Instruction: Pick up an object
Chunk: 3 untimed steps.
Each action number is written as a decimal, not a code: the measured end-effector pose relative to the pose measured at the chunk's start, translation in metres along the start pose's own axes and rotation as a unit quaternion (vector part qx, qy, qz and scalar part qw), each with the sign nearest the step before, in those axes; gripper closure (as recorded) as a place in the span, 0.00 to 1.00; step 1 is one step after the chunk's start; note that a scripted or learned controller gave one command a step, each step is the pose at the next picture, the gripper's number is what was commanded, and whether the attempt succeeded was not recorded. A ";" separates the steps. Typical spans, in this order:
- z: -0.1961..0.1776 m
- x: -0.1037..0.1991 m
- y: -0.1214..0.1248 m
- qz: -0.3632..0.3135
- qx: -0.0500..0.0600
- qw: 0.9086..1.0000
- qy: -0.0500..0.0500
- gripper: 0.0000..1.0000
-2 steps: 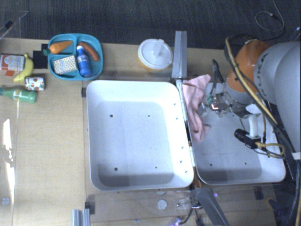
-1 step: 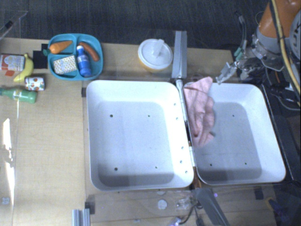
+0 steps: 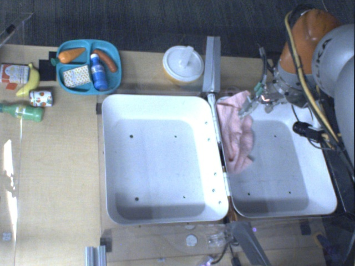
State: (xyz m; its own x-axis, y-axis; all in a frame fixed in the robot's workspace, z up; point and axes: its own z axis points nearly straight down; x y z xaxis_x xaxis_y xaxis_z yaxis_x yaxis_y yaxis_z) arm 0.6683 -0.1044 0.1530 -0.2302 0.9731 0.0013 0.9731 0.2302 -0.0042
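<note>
The arm reaches in from the right, and the jaws (image 3: 250, 105) sit at the upper edge of the pink cloth (image 3: 236, 137); whether they are open or pinching it, I cannot tell. The cloth hangs crumpled along the left wall of the right bin (image 3: 288, 201). The left bin (image 3: 161, 165) lies beside it.

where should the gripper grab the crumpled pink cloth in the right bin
Grip the crumpled pink cloth at its bunched upper end, coming straight down from above. It lies draped along the left wall of the right white bin, so a side approach looks blocked there. The gripper is at that upper end.
</note>
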 end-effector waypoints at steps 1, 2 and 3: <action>0.058 -0.018 -0.016 -0.066 -0.005 0.998 -0.002 0.00; 0.062 0.005 -0.045 -0.083 -0.011 0.997 -0.005 0.00; 0.062 0.029 -0.067 -0.060 -0.012 0.998 -0.006 0.00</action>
State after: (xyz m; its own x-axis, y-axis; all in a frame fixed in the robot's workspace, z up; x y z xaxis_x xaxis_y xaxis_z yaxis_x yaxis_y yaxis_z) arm 0.5965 -0.0916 0.0916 -0.3445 0.9387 -0.0107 0.9385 0.3446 0.0191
